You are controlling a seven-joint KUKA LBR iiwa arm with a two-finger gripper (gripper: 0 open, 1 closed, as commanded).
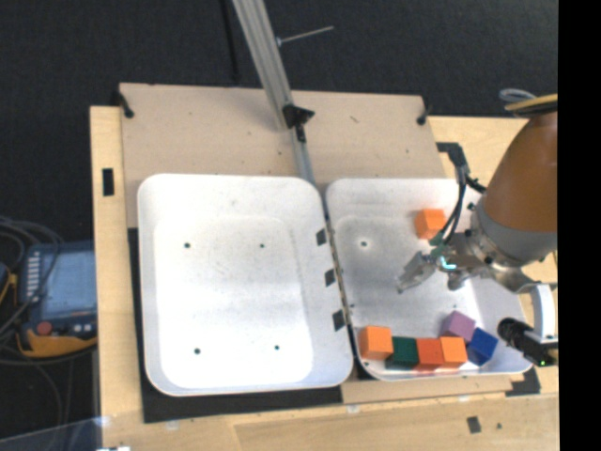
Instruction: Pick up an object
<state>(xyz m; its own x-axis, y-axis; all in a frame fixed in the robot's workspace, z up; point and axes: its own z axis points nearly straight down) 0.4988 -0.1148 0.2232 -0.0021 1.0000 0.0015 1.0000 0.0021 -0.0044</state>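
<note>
Camera view: fixed above, slanted down on my bench (394, 125), which fills the frame's middle.
Left bin (230, 280): white, shallow, centre-left of the frame; its floor carries a few dark dots.
Right bin (376, 214): white, touching the left bin along their shared edge, centre-right of the frame.
My arm (521, 191): enters from the right edge, orange band uppermost, grey wrist below it, over the right bin's right side.
Metal rail (263, 45): slants from top centre down to the seam between the bins.
Handheld unit (56, 294): at the left edge, off the bench, with cables.
My gripper (427, 269): over the middle of the right bin, fingers pointing left; I cannot tell how wide they stand, and I see no block between them.
Orange block (431, 222): alone in the right bin's upper part, just above my gripper.
Bottom row, right bin, left to right: second orange block (377, 341), green block (405, 351), two more orange blocks (441, 350), blue block (482, 345).
Purple block (459, 324): just above the row's right end.
</note>
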